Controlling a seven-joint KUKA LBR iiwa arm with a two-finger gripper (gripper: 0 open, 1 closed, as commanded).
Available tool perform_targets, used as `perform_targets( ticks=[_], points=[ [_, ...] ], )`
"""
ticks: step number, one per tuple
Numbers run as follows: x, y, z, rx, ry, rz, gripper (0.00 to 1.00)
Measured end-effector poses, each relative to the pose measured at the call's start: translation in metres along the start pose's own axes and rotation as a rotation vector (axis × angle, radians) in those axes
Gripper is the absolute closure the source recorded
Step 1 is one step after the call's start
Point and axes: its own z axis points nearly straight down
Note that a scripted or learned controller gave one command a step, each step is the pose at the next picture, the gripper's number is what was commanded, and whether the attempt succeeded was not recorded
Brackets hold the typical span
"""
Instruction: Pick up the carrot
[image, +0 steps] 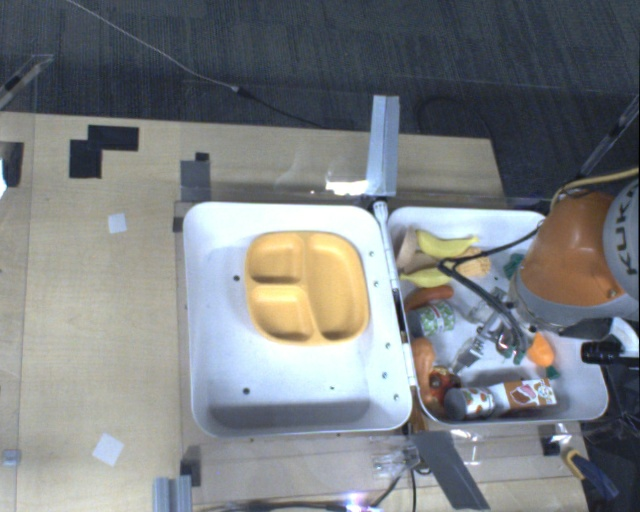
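Wooden counter (90, 330) with two white bins side by side. Left bin (215, 300) holds a yellow tray (305, 285) with three compartments, sitting a little above the bin's middle.

Right bin (590, 385) is crowded. Two bananas (445, 243) lie at its far left corner, one above the other. Below them a reddish item (430, 296), then a small green-and-white can (436, 320). Carrot (424, 356) lies along the left wall in the near half, just below the can. A dark bottle (475, 402) and a red-labelled packet (525, 394) lie along the near wall. A small orange piece (541, 350) sits at the right, near the arm.

Arm (575, 255), orange band on top, reaches in from the right over the right bin. Tool (480, 345) points down-left into the clutter, just right of the carrot and above the bottle. Cannot tell how wide the tool stands; metal parts and cables blur together. Nothing visibly held.
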Motion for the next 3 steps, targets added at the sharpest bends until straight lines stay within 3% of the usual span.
perform_targets(
  ticks=[1,2,3],
  points=[
    [-0.062,-0.062,0.001,0.003,0.001,0.094,0.00],
    [-0.063,-0.059,-0.011,0.000,-0.005,0.087,1.00],
    [-0.043,-0.009,-0.068,0.002,0.005,0.241,1.00]
  ],
)
